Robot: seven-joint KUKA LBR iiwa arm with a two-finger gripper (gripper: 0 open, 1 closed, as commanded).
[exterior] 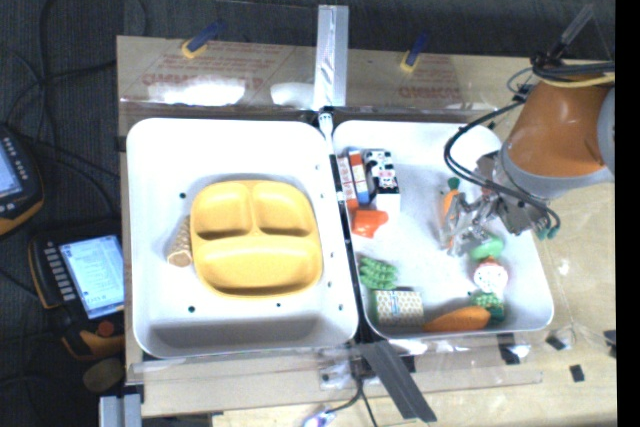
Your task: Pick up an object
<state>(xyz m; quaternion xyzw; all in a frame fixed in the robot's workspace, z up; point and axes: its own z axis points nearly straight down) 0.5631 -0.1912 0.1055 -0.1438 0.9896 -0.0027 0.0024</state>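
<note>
Nearest the camera, along the near edge of the right bin (548,310), an orange carrot-shaped toy (457,319) lies lengthwise, with a small cylinder wrapped in a patterned label (397,303) just beside it toward the bin's near left corner. A green pea-pod piece (377,271) sits a little farther in, close to the bin's left wall. By the right wall, a round white and red toy with green at its base (489,279) rests just above the carrot's end.

Filling the middle of the left bin (140,215), a yellow divided tray (256,235) lies flat, and a tan ridged cone-shaped item (180,243) touches the tray's left edge.

Farther back in the right bin, the gripper (462,227) hangs over the middle right area, its metal fingers pointing down and left; whether the jaws are apart or together cannot be told, because the fingers blur into the clutter. A slim orange item (447,205) and a green piece (489,248) lie right at the fingers, but no object is clearly seen between them. An orange block (368,220) sits near the left wall, touching a black, white and red box (368,177) that reaches toward the far left corner.

Behind the gripper, the grey arm with its orange band (555,130) enters over the bin's far right corner.
</note>
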